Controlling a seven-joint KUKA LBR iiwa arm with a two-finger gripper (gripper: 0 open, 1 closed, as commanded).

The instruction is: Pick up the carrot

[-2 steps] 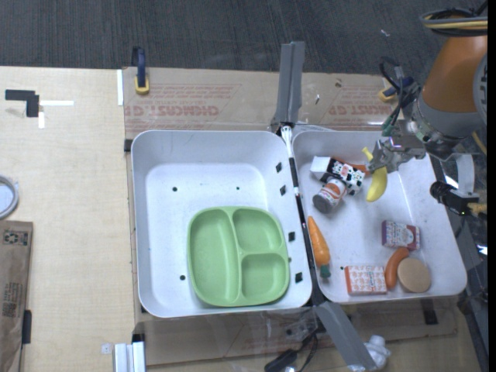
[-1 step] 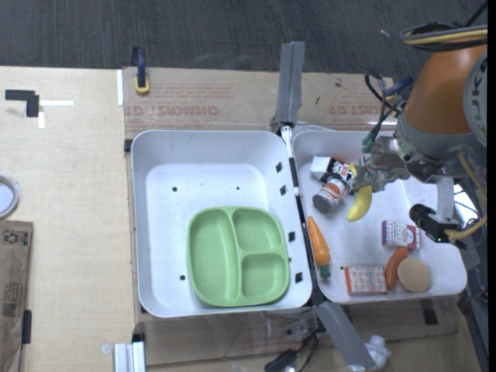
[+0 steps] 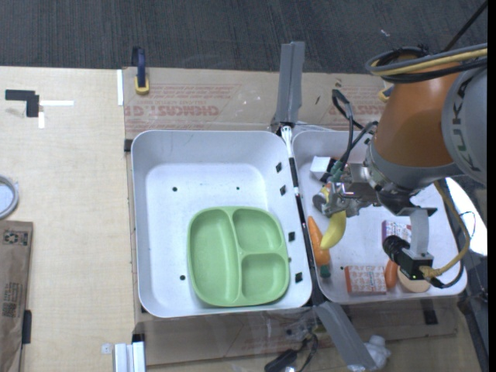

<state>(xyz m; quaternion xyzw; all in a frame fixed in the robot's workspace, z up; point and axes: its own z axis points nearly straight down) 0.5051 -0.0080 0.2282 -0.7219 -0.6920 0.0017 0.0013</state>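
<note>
Orange carrot (image 3: 313, 241) lies against the right bin's (image 3: 446, 285) left wall, near edge, I see a yellow banana (image 3: 335, 229) just beside it. Green divided plate (image 3: 236, 256) sits in the left bin (image 3: 147, 208). Gripper (image 3: 335, 200) hovers above the banana; can't tell its opening.

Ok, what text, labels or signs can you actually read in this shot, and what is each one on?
"KU", partial white letters on the grey arm.
Red lettering on the cardboard strip behind the bins, reading upside down: illegible.
Recycling symbol on the brown bag; its small print is blurred.
Labels on the small packets in the right bin: too small.
</note>
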